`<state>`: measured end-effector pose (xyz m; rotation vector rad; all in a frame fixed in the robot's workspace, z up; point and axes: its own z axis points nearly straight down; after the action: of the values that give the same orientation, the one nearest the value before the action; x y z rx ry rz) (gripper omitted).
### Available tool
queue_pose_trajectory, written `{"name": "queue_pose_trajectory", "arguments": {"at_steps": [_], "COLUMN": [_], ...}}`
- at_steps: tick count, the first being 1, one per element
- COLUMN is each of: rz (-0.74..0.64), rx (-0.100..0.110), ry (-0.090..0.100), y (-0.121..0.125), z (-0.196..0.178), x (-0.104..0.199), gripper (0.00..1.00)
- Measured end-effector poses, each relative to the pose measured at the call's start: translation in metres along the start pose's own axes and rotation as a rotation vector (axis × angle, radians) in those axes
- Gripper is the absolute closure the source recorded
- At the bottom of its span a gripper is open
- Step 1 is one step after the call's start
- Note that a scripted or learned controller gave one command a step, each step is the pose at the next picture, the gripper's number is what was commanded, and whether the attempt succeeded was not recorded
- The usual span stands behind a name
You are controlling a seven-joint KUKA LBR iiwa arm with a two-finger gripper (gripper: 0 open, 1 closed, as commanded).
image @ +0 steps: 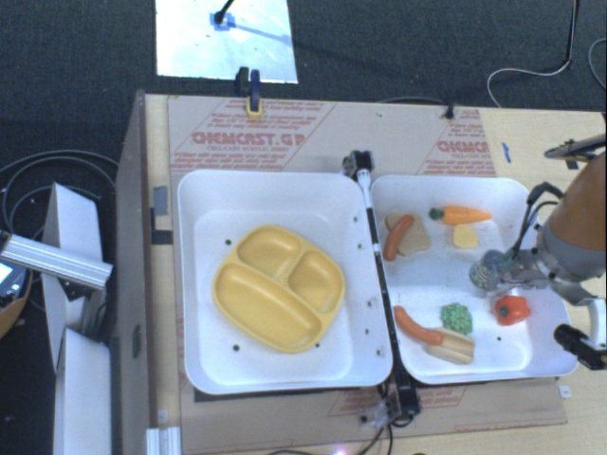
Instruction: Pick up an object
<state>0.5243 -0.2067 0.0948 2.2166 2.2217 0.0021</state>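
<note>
Several toy foods lie in the right bin [512,193]. An orange carrot [463,215] and a yellow slice [465,238] sit at the back. A red sausage [398,237] leans on a tan bread slice [415,240]. Green broccoli [456,318], a second sausage [417,325] and a beige stick [450,351] lie at the front. A red pepper [511,309] lies at the right. My gripper [488,274] hangs low over the middle of this bin, just left of and behind the pepper, with its tips touching none of the foods that I can make out.
The left bin [199,254] holds a yellow divided plate [278,287]. The arm's wrist [574,235] reaches in over the right bin's right wall. A clamp [360,166] sits where the bins meet at the back. Cardboard [285,131] lies under both bins.
</note>
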Motion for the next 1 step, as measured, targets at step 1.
{"name": "queue_pose_trajectory", "arguments": {"at_steps": [1], "rz": [-0.002], "rx": [0.0], "ry": [0.002], "y": [0.0287], "z": [-0.0692], "x": [0.0801], "gripper": [1.0]}}
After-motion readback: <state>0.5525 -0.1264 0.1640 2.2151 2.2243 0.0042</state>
